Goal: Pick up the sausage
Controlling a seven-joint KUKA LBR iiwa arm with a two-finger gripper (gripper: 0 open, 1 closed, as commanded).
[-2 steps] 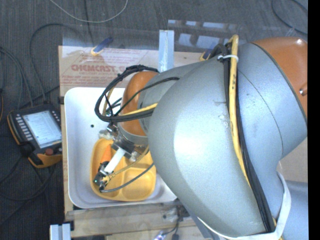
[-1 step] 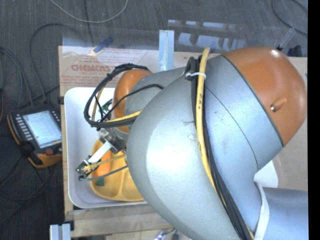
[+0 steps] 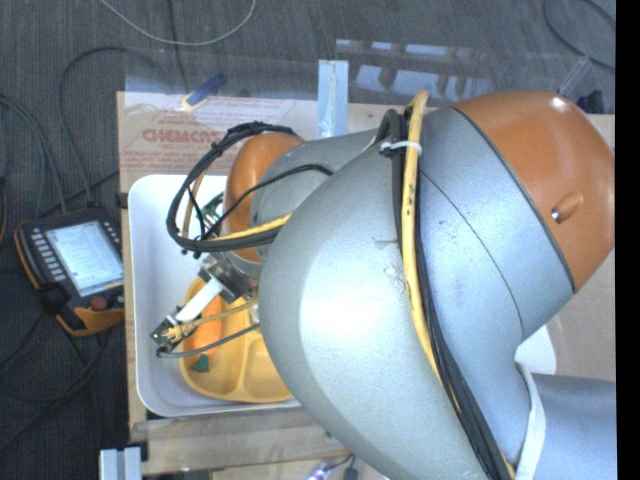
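**A:** What sat closest to the lens?

**B:** The arm (image 3: 400, 298). Its grey casing and orange band hung right under the camera and covered most of the right-hand side.

**A:** And the pincer?

**B:** The pincer (image 3: 172, 332) was low over the left bin (image 3: 142, 268), tilted towards its near left corner. I couldn't tell whether it was apart or together, and nothing I saw proved a hold.

**A:** Where was the sausage?

**B:** An orange-brown piece (image 3: 208, 334) lay on a yellow dish (image 3: 235, 380) just beneath the pincer. That may have been the sausage, but I couldn't be sure. A small green bit (image 3: 203, 364) lay beside it.

**A:** So which step was it?

**B:** I'd judge it the descent or the grasp itself. The next move called for a firm close on that piece, then a straight lift clear of the dish.

**A:** And around it?

**B:** The bin sat on printed cardboard (image 3: 170, 128) on the worktop. Beyond lay grey carpet (image 3: 60, 28), loose cables and a control pendant (image 3: 72, 258) with a lit screen, off to the left.
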